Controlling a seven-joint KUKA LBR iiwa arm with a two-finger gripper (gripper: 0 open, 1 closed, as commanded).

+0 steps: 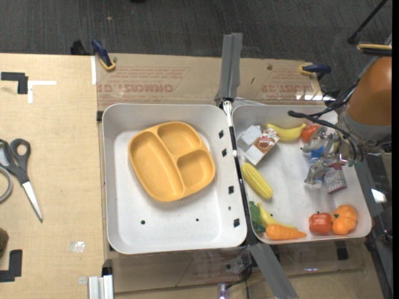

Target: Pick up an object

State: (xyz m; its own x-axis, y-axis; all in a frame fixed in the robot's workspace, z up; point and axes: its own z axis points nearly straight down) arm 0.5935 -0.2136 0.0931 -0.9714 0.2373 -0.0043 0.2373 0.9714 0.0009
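My gripper (pixel 318 167) hangs low in the right bin (pixel 293 185), toward its back right, with the grey and orange arm (pixel 373 101) above it. A small pink packet (pixel 336 182) lies right beside it, and a red item (pixel 309 132) sits just behind it. Also in this bin are a banana (pixel 283 131), a white carton with a red label (pixel 260 143), a corn cob (pixel 257 180), a carrot (pixel 285 232), a red tomato (pixel 320 223) and an orange pepper (pixel 344 219). The wrist hides what is under the gripper.
The left bin (pixel 124 229) holds a yellow divided plate (pixel 171 161). Scissors (pixel 22 170) lie on the wooden bench at the far left. A grey bar (pixel 231 67) runs back from the gap between the bins. Blue clamps (pixel 103 55) hold the cardboard behind.
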